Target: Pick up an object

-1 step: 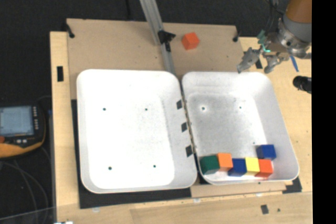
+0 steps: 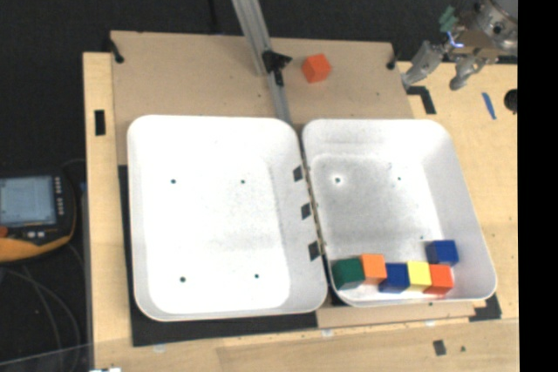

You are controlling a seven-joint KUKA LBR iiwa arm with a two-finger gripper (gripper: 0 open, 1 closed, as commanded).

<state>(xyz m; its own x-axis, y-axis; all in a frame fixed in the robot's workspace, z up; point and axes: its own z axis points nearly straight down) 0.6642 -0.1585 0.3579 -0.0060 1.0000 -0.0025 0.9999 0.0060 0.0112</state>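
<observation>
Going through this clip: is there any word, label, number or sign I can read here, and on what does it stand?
None can be read.
Handheld device at the left edge: its pale screen looks blank or too blurred to read.
Blocks in the right bin: plain coloured faces, no marks.
Orange block on the bench: no marks.

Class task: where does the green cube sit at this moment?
In the camera view, the green cube sits in the right-hand bin, at the left end of the row of blocks along its near wall, right beside an orange cube.
</observation>
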